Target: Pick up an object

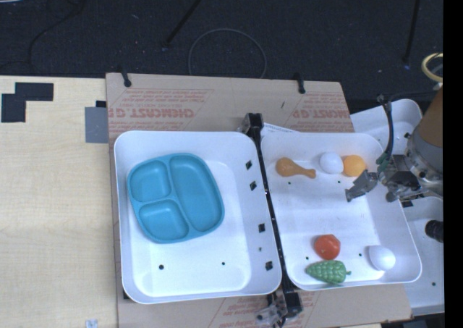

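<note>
Bins sit side by side: left bin [137, 276] bears a blue tray [175, 196] (three compartments); right bin [296, 261] bears six small things. Arm [434, 138] reaches over its right rim, gripper [375, 182] low, fingers' state I cannot tell. Drumstick [294, 168], ball [331, 163], orange [354, 166] line the far side; tomato [327, 246], grapes [327, 271], egg [380, 257] the near.

A divided plate [175, 197] lies in the left bin [137, 276]; food toys lie in the right bin [304, 207].

Two white bins [184, 287]. A blue plate [175, 197], a tan drumstick [293, 168], a white ball [331, 163], an orange fruit [354, 166], a red tomato [327, 246], bumpy green grapes [327, 271], a white egg [380, 257]
</note>
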`<action>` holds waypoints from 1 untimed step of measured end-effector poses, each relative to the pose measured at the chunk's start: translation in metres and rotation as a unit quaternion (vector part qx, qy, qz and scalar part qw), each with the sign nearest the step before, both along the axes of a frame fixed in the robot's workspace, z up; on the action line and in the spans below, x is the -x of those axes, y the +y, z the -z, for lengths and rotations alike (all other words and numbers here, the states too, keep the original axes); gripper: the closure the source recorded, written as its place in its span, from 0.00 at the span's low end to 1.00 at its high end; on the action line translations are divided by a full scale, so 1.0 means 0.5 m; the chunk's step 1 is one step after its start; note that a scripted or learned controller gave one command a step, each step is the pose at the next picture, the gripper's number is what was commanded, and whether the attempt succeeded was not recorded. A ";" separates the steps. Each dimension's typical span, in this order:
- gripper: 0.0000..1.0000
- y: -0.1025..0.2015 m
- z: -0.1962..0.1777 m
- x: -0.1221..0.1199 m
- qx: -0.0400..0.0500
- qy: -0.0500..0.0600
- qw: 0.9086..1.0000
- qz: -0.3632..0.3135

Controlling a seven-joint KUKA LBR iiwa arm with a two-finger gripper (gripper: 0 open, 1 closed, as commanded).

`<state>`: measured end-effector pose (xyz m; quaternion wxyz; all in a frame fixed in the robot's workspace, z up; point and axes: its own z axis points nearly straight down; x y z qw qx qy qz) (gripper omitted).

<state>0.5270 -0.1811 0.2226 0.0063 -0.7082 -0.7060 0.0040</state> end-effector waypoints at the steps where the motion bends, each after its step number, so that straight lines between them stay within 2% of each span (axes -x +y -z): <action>1: 0.00 0.000 -0.014 -0.005 0.002 -0.007 1.000 -0.001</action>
